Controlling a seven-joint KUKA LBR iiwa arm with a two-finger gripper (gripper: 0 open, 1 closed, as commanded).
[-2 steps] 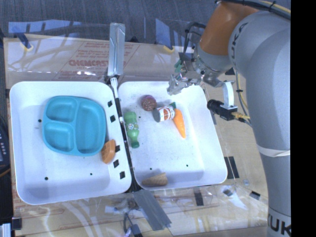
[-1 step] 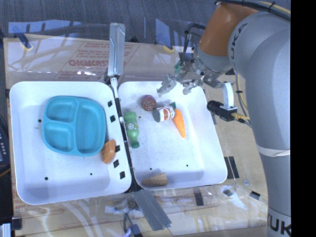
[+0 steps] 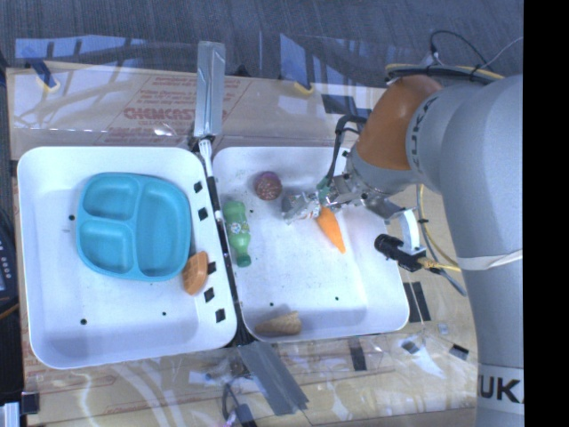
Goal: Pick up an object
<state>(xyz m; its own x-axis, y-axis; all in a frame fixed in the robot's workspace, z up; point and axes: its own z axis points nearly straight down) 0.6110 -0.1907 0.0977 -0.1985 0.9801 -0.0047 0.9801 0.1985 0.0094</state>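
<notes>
My gripper is low in the right bin, near its upper middle. An orange carrot lies just to its right, its top end close against the gripper; I cannot tell whether they touch. A dark red ball sits just up and left of the gripper. A green bottle-shaped toy lies along the bin's left wall. A tan wedge rests at the bin's front edge.
The left bin holds a blue divided plate and a small orange piece by its right wall. The arm's grey body covers the right bin's right side. A divider ridge separates the bins.
</notes>
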